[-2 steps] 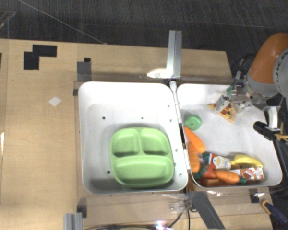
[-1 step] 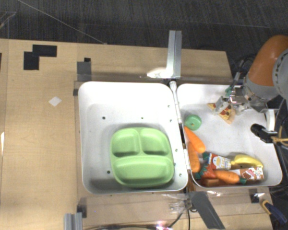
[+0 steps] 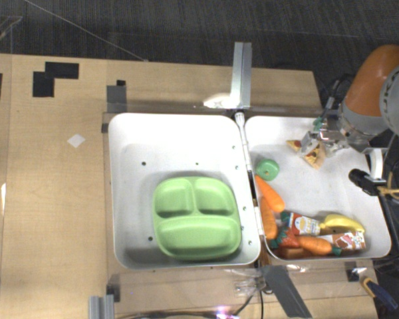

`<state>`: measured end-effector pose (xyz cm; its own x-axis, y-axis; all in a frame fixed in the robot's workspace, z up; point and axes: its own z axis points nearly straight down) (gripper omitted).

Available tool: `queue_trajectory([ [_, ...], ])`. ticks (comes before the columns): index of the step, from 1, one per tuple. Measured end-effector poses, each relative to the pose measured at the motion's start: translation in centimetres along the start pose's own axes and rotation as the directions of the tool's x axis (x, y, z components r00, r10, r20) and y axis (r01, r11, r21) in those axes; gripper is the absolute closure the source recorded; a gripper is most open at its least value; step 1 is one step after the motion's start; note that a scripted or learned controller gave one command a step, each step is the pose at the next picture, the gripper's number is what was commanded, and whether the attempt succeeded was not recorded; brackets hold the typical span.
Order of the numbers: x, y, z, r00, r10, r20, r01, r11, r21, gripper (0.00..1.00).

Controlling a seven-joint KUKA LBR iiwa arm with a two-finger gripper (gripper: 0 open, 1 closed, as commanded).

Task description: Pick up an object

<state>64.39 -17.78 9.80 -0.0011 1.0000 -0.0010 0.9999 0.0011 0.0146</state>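
White plastic forms both bins on the table: the left bin carries a green divided tray, while the right bin carries the graspable clutter. Along its near edge a banana, a carrot, a second orange vegetable and a small juice carton are crowded together, touching or overlapping, and a small green round piece sits apart, close to the dividing wall. The jaws are lowered into the far right part of this bin, directly at a small tan and orange item that cannot be named with confidence. Whether the jaws are released or clenched cannot be told — the tips are too small and blurred, and the item is not clearly seen between them.

Several failures are judged possible from here. The tan item looks small and flat, so it could be nudged aside or slip out during a lift. If the jaws are merely resting on it, nothing would be raised at all. The near pile would be awkward too — closely packed pieces could be caught two at a time.
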Motion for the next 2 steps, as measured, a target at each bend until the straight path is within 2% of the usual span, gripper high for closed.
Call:
queue_trajectory([
  [1, 7.0, 2.0, 0.3, 1.0, -0.013, 0.004, 0.013, 0.999, 0.05, 1.0],
  [2, 14.1, 2.8, -9.0, 1.0, 0.026, -0.001, -0.026, 1.0, 0.006, 1.0],
])
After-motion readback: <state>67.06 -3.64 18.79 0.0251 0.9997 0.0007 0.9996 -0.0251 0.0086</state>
